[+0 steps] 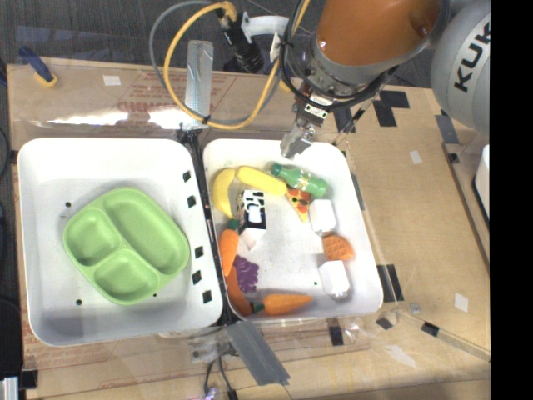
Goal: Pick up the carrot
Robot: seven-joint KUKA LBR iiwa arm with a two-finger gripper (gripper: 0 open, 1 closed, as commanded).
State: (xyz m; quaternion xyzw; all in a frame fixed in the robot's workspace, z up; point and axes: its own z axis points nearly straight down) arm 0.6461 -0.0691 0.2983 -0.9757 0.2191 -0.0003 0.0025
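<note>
An orange carrot (285,303) with a green top lies along the front wall of the right bin (363,223), its green end pointing left. A second long orange piece (228,255) lies against that bin's left wall, and I cannot tell if it is another carrot. My gripper (296,141) hangs over the bin's back edge, above a green bottle (298,176) and far from the front carrot. Nothing shows in it.
The right bin also holds two bananas (226,192), a black-and-white box (254,210), purple grapes (246,272), a pizza slice (300,201), an orange waffle (337,247) and two white pieces (335,278). In the left bin (33,190) sits a green divided plate (125,244). A yellow cable (179,23) loops behind.
</note>
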